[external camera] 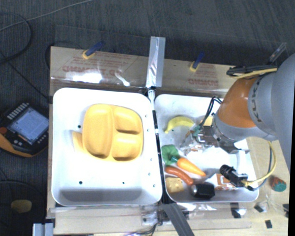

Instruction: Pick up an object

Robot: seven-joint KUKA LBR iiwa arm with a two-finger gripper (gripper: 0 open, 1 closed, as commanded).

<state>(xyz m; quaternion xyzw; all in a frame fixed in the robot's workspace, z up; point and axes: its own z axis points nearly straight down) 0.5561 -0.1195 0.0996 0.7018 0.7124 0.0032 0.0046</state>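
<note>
Grey and bulky, the arm (271,104) fills the upper right of the view, its orange band (237,102) just above the wrist. Below the band the gripper (198,138) reaches down into the right bin (242,194). Its fingers are a small metallic tangle against the white floor, and I cannot tell whether they are apart or together; nothing is visibly caught between them.

Just left of the gripper, near the bin's upper left corner, lies a banana (179,123), yellow and curved with a greenish tip. Below it, along the bin's left side, sits a green piece (169,153) (leafy-looking, perhaps toy greens). A carrot (190,166), orange and tapering to the right, lies touching it, with a red-orange piece (179,175) beneath. Near the bin's lower edge sit a tan lump (173,184), a black cylinder (202,190) and a small packet (224,182) with orange print too blurred to read.

Over in the left bin (60,184) lies a yellow tray (112,131) with several compartments, tilted, with a second yellow piece (77,140) poking out under its left edge.

Behind the bins a cardboard sheet (91,65) carries red lettering that I cannot make out. A handheld pendant (21,129) with a lit screen lies on the floor at the left.
</note>
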